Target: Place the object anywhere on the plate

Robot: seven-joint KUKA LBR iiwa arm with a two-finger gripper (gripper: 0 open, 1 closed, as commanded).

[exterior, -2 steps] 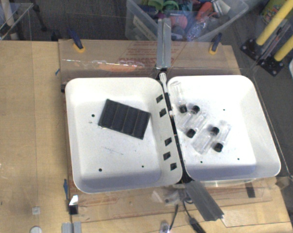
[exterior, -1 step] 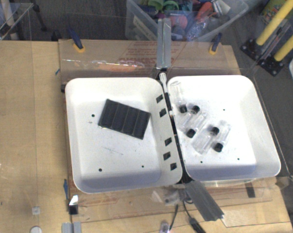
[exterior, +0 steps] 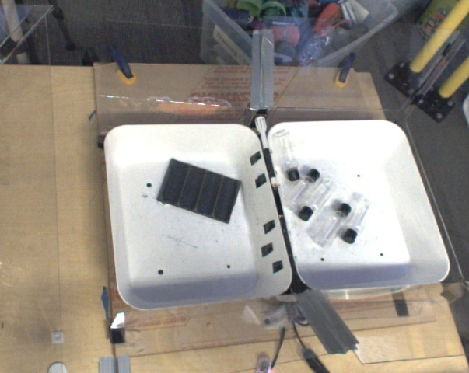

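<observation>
two white bins [exterior: 141,286], one black plate [exterior: 199,190], five clear vials [exterior: 327,208]

This is a robotics lab or test workshop rather than a home: two shallow white bins [exterior: 189,286] sit side by side on a plywood bench [exterior: 40,208], split by a metal divider rail [exterior: 263,76] and edged with brackets and loose cables just in front of the bins. Behind the bins stands a clear plastic tub [exterior: 296,14] heaped with bright mixed toys and oddments, the sort of stock kept for grasping trials. To the right of that tub, yellow foam-padded bars [exterior: 444,29] rest on a dark stand, and the floor around the bench is plain grey.
</observation>
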